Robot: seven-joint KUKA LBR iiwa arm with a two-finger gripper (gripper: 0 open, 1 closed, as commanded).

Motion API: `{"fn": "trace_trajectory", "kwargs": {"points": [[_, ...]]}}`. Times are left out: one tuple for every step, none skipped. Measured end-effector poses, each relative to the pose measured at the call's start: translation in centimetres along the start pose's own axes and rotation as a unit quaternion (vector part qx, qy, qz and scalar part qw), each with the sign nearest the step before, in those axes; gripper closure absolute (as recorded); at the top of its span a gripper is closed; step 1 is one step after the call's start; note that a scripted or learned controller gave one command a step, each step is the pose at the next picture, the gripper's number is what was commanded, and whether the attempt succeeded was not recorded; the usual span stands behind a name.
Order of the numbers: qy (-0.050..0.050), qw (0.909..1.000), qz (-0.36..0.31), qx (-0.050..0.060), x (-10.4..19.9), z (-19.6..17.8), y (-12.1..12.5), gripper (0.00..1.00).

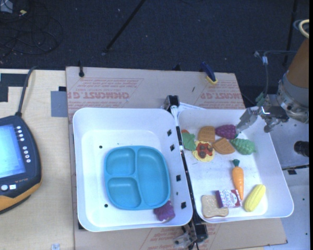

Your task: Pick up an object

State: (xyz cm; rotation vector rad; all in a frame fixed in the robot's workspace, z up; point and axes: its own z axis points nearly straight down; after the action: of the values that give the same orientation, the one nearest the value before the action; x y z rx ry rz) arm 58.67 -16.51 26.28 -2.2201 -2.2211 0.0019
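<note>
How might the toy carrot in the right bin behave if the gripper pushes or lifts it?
The carrot looks like smooth moulded plastic, so probably stiff, light and somewhat slippery. Its rounded, tapered body may roll or pivot when nudged.

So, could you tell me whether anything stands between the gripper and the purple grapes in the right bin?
Nothing visible does. The gripper sits at the right bin's upper right edge, and the purple grapes lie just left of it across bare white floor.
</note>
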Motion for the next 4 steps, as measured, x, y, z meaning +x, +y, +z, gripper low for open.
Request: {"fn": "trace_trajectory", "kwargs": {"points": [[0.0,1.0,0.001,-0.001,-3.1,15.3,4.4,0.0],[0.002,1.0,-0.001,0.002,3.5,17.6,-1.1,0.0],[0.002,1.0,0.002,0.001,3.2,16.5,-0.9,1.0],[0.002,1.0,0.002,0.001,3.2,16.5,-0.9,0.0]]}}
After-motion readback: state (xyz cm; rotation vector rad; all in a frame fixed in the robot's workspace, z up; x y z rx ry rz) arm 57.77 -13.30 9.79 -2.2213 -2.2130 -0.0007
